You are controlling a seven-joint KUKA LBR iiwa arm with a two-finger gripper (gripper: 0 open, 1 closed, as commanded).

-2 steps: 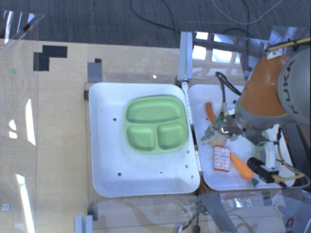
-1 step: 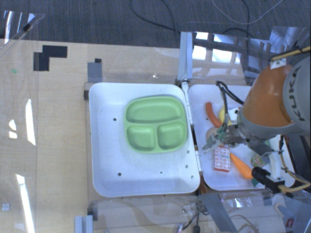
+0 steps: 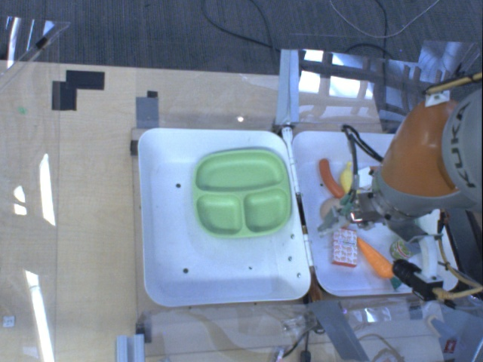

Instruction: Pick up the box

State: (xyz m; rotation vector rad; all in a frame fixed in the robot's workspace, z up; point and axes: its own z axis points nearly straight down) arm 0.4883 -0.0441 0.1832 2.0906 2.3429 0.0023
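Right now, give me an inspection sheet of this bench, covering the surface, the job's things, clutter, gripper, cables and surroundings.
Surface: wooden bench with left bin and right bin side by side.
Job's things: red and white box lying flat in the right bin.
Clutter: green divided tray in the left bin; sausage, carrot and a yellow item near the box.
Gripper: gripper low over the right bin, just above the box in the image.
Cables: black cables on the floor.
Surroundings: dark carpet.

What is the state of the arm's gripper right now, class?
Gripper: whether it is open or closed cannot be told; it sits low in the right white bin, just above the small red-and-white box.
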